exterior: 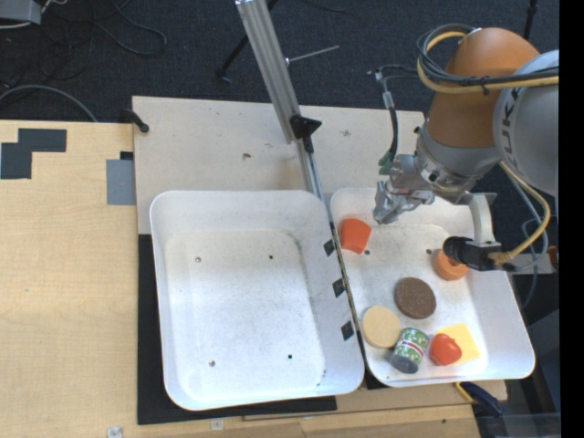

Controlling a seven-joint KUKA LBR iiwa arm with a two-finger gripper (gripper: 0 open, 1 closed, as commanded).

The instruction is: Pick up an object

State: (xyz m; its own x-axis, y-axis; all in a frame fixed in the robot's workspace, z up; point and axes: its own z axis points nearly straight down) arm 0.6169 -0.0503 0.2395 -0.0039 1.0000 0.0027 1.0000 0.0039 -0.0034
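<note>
My gripper point(386, 210) hangs over the far part of the right bin point(511, 336), pointing down and to the left. An orange cup point(355, 235) lies just left of and below its tip, a small gap apart. Nothing shows between the fingers. Further forward in the same bin lie a dark brown disc point(415, 297), a tan disc point(381, 325), a green can point(410, 349), a red rounded piece point(444, 349) and a yellow block point(465, 338). A small orange piece point(444, 265) sits near the bin's right side.
The left bin point(173, 217) adjoins the right one along a divider with black clips point(338, 286). A slanted aluminium post point(274, 71) rises behind the bins. Wooden bench surface point(64, 272) lies to the left.
</note>
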